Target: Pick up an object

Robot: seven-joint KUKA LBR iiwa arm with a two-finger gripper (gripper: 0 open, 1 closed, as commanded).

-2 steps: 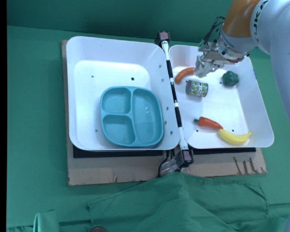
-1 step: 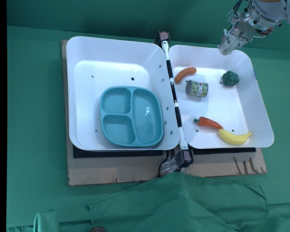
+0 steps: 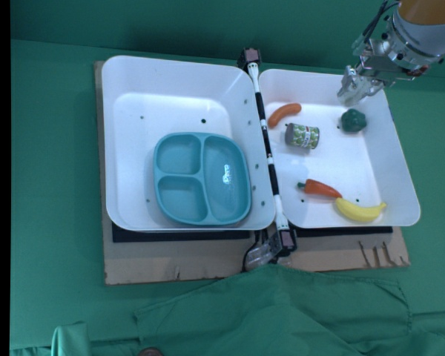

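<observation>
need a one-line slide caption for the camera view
Gripper hovers over the right bin's far edge near a green broccoli; sausage, can, carrot, banana lie untouched.

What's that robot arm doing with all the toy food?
A grey and orange robot arm is reaching in with its pincer over the far corner of the right bin, just above a dark green broccoli toy. It isn't holding anything. In that bin are also an orange sausage, a small can, a carrot and a banana. The left bin holds a blue divided plate.
</observation>
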